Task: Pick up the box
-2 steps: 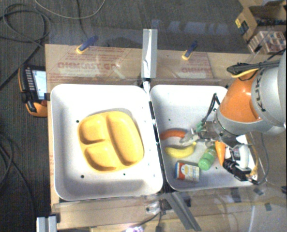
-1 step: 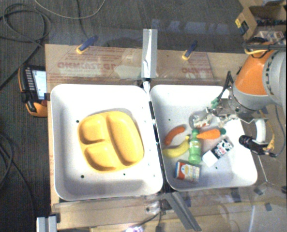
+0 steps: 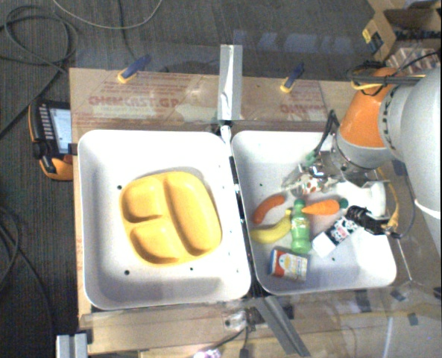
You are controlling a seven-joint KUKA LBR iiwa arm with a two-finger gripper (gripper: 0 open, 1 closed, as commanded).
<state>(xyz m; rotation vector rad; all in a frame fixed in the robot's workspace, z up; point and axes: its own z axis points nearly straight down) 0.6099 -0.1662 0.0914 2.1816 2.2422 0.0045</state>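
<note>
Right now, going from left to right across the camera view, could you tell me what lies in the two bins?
Yellow divided tray in the left bin → orange-red sausage-like toy → small red-and-white box → carrot → black-and-white carton.

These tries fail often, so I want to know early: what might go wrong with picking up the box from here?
1. The end effector sits over the top of the right bin, well away from the box.
2. The banana and green bottle crowd the box; a descent may catch them.
</note>
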